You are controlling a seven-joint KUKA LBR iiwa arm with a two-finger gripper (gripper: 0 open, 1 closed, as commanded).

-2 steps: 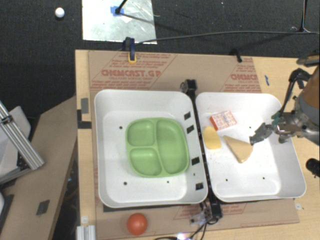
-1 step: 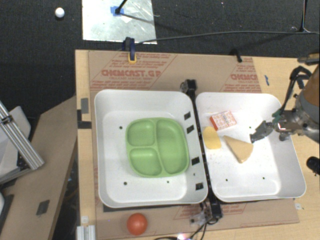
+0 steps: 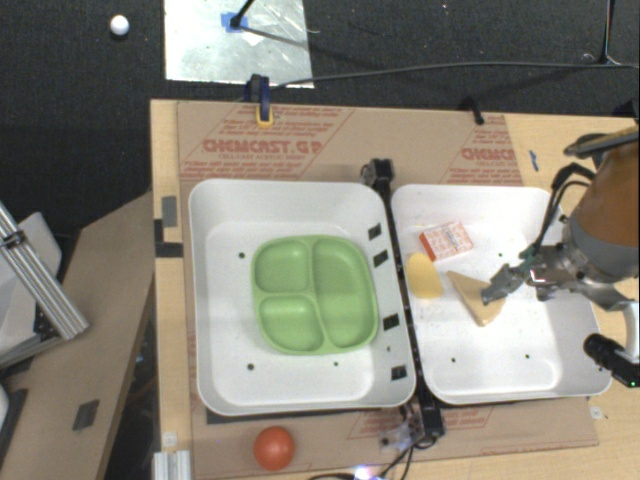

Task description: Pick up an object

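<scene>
Left bin (image 3: 215, 268) holds a green divided plate (image 3: 314, 295), sitting flat near the middle. An orange ball (image 3: 274, 447) lies outside on the cardboard, just below that bin. Right bin (image 3: 470, 373): yellow piece (image 3: 424, 275) near the left wall, red-and-white packet (image 3: 446, 239) above it, tan wedge (image 3: 474, 297) just right of the yellow one. Gripper (image 3: 500, 285) sits right over the wedge's upper-right edge (touching or just above, can't tell), and whether it's apart or closed isn't visible.

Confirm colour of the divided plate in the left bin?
Light green. The divided plate sits in the left bin, clearest in the camera view.
</scene>
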